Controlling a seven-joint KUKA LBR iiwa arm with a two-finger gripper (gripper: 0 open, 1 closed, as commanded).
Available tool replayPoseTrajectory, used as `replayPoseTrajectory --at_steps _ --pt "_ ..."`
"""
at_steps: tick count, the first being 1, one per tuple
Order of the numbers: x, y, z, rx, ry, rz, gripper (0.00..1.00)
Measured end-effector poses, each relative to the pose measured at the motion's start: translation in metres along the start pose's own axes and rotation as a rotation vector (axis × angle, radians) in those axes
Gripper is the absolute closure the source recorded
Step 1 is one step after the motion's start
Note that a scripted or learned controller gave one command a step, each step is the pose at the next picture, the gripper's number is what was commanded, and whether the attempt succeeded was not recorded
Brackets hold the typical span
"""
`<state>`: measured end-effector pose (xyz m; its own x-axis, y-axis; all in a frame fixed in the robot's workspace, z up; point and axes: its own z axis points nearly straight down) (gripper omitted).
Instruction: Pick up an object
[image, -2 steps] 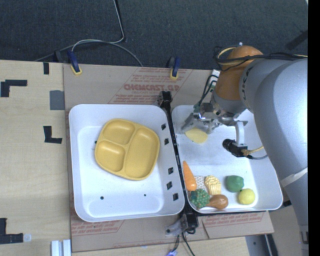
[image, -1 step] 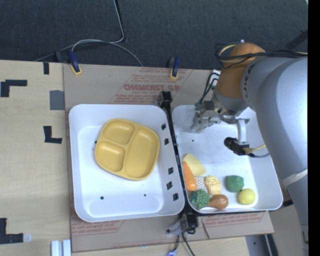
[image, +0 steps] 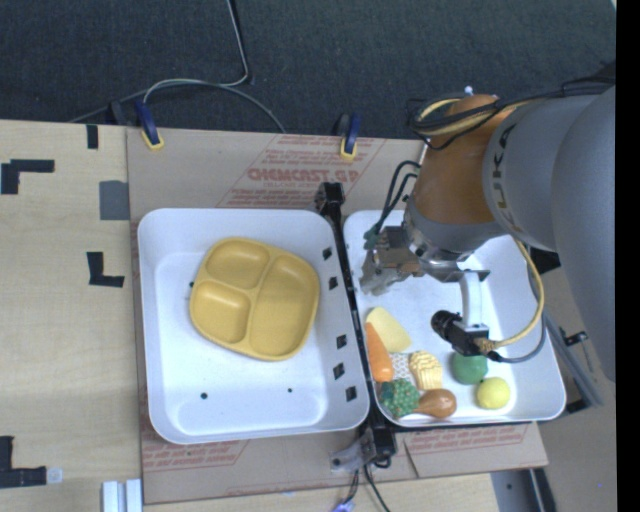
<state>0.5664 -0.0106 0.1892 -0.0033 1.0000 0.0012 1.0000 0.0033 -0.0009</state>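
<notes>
Camera view: the gripper (image: 383, 268) hangs over the upper left of the right bin (image: 540, 400), above the toy food heaped at its lower edge: carrot (image: 378, 352), yellow wedge (image: 390, 327), corn (image: 426, 370), broccoli (image: 400, 397), green ball (image: 467, 366), lemon (image: 492, 393). Whether the pincer is wide or narrow I cannot tell, and nothing shows in it. This looks like the approach; next it should drop toward the wedge or carrot just below. The left bin (image: 160, 400) holds a yellow plate (image: 254, 297).

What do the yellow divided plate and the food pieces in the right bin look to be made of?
Yellow divided plate: probably matte moulded plastic, with an even colour and soft rounded ridges. Food pieces: likely toy plastic, given their saturated colours and smooth, slightly shiny surfaces.
</notes>
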Motion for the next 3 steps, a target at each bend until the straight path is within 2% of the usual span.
replayPoseTrajectory --at_steps 1,2,3 --pt "-0.001 0.0 0.001 0.001 -0.001 0.001 0.0" --pt "-0.034 -0.027 0.005 0.001 -0.002 0.003 0.0" --pt "-0.055 -0.011 0.005 0.001 -0.001 0.002 0.0"
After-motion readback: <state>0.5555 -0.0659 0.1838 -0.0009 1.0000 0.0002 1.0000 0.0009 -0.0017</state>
